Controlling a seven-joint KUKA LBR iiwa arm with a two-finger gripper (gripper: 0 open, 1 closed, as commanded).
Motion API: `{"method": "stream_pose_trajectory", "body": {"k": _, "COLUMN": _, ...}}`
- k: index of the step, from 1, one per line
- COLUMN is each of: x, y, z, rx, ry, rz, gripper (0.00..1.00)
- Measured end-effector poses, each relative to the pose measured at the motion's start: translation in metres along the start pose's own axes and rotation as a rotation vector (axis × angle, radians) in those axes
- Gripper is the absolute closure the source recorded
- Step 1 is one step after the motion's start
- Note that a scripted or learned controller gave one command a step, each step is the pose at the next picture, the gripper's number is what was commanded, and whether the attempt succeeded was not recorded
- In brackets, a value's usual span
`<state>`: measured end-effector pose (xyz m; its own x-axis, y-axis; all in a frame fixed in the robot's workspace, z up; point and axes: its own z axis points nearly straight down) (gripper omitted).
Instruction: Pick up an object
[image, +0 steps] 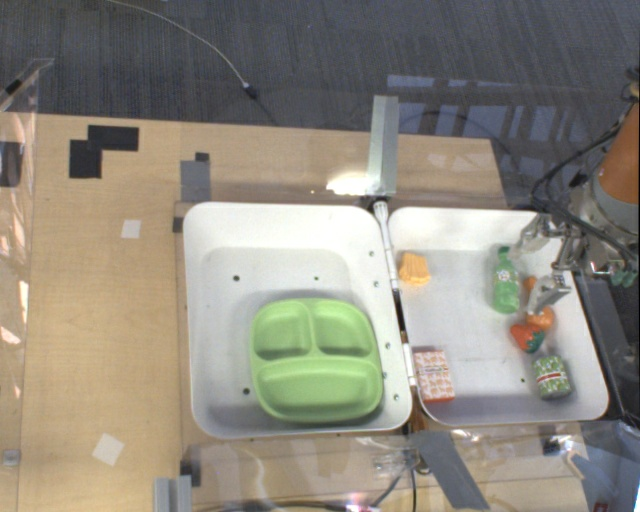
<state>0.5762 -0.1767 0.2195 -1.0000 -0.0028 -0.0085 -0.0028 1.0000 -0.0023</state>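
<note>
Camera view, gripper (551, 268): hanging over right bin (470, 390), fingers spread, pinching nothing.
Nearest target: orange toy carrot (528, 331), just below fingertips, beside green bottle (505, 280).
Handling: likely light, hard plastic, slick; best taken across narrow middle.
Count, right bin: one carrot, one bottle, one yellow piece (414, 268), one box (433, 374), one can (551, 377).
Count, left bin (215, 250): one green tray (315, 358).

a green tray (316, 360) lies in the left bin (215, 240), toward six o'clock. the wooden bench (90, 330) carries black marks (100, 148) at ten o'clock. a metal post (383, 145) stands at twelve, between the bins.
</note>
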Motion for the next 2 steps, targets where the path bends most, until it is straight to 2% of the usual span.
{"method": "stream_pose_trajectory", "body": {"k": 1, "x": -0.039, "y": -0.014, "z": 0.119, "rx": 0.000, "ry": -0.005, "rz": 0.298, "gripper": 0.00}}
{"method": "stream_pose_trajectory", "body": {"k": 2, "x": -0.042, "y": -0.013, "z": 0.106, "rx": 0.001, "ry": -0.014, "rz": 0.291, "gripper": 1.00}}
